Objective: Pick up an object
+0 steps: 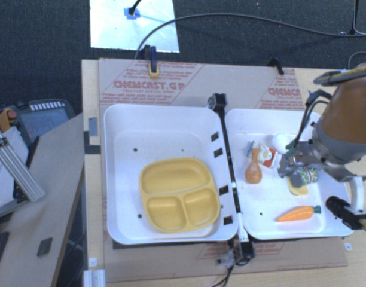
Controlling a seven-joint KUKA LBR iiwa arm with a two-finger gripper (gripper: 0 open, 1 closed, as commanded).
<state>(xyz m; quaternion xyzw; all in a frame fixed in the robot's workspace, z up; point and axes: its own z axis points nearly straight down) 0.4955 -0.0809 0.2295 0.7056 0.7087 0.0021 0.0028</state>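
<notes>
Gripper [293, 167] work is under way in the right bin [255, 223], with the grey arm reaching in from three o'clock and its tip down among a small cluster of toys; whether it is spread or pressed together I cannot tell, since the wrist and the clutter hide it.

Nearest the camera, at about five o'clock in that bin, lies a toy carrot [297, 214], flat on the floor and well apart from the rest. It looks like light, hard, smooth plastic, tapered, so I judge it would slip if pinched near the point; the thick middle, across the short axis, seems the safest hold.

Farther in, just under the tool, sit a dark greenish piece [305, 176] and a yellow bit [298, 189] touching it, too small to identify. At about nine o'clock from the tool stands an orange bottle-shaped toy [253, 171], beside a red-and-white item [265, 154] and a white rounded object [281, 142] at eleven o'clock. These crowd each other, so a clean grasp there looks harder.

The left bin [120, 160] holds a yellow divided tray [178, 193], broad, stiff and hard to pinch.
</notes>
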